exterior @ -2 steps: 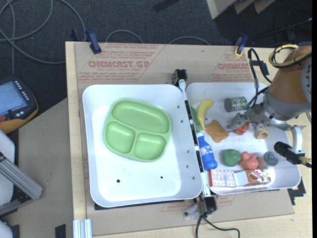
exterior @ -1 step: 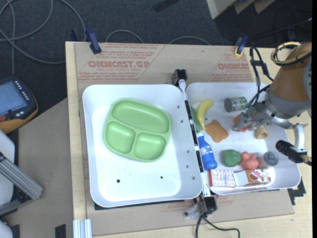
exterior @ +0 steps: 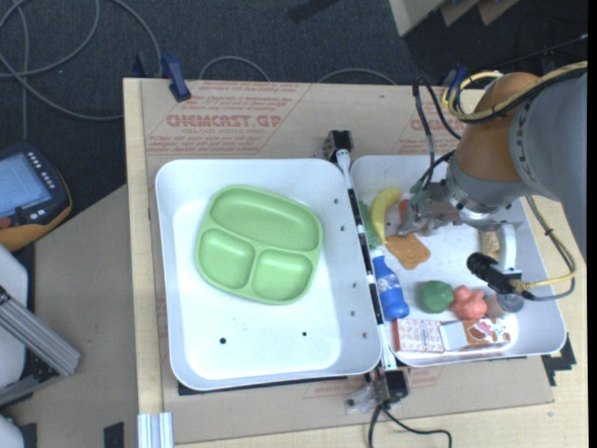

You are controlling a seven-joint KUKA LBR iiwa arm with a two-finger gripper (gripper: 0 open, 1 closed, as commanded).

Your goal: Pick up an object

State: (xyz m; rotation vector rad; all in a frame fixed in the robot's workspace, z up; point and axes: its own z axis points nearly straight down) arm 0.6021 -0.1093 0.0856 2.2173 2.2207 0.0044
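On a cardboard-topped bench (exterior: 233, 119) above dark carpet, the gripper (exterior: 417, 215), its grasp impossible to tell, hangs in the right bin (exterior: 546, 329) over a flat orange piece (exterior: 408, 249), perhaps touching it.

Pale green divided plate (exterior: 259, 244) lies in the white left bin (exterior: 187, 334). In the right bin (exterior: 546, 329): a yellow banana (exterior: 381, 211) at ten o'clock, a blue bottle (exterior: 388, 287), a dark green ball (exterior: 434, 295), and an orange-tan piece (exterior: 408, 249).

Bench (exterior: 233, 119) (printed brown sheet) under two white bins (exterior: 187, 343).
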